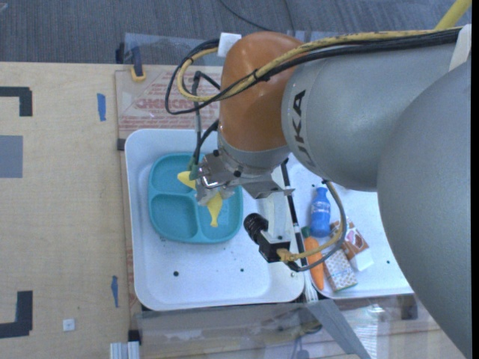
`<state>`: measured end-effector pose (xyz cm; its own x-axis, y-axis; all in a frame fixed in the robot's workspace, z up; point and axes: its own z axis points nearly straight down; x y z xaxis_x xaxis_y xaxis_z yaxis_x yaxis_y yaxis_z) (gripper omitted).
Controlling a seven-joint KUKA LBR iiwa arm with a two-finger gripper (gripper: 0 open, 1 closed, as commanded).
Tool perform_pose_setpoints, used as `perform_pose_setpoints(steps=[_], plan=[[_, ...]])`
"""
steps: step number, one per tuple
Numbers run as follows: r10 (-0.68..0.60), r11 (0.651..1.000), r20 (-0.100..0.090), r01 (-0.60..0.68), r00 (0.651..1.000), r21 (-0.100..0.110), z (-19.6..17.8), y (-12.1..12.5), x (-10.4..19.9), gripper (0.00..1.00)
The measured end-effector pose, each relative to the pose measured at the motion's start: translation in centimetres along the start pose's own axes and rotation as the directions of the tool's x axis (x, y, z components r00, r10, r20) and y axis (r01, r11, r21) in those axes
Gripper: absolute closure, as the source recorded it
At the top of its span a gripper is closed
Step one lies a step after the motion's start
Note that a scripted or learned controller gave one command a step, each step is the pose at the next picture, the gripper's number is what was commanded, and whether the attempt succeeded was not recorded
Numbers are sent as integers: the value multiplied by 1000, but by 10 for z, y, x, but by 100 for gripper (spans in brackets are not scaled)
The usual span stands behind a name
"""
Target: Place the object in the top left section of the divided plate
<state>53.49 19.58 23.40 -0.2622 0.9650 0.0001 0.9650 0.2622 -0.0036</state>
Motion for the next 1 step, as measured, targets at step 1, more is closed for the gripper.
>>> perform_pose_setpoints(steps=[1], plan=[[-7, 1000, 0, 7, 1000, 0, 25, -7, 9, 100]])
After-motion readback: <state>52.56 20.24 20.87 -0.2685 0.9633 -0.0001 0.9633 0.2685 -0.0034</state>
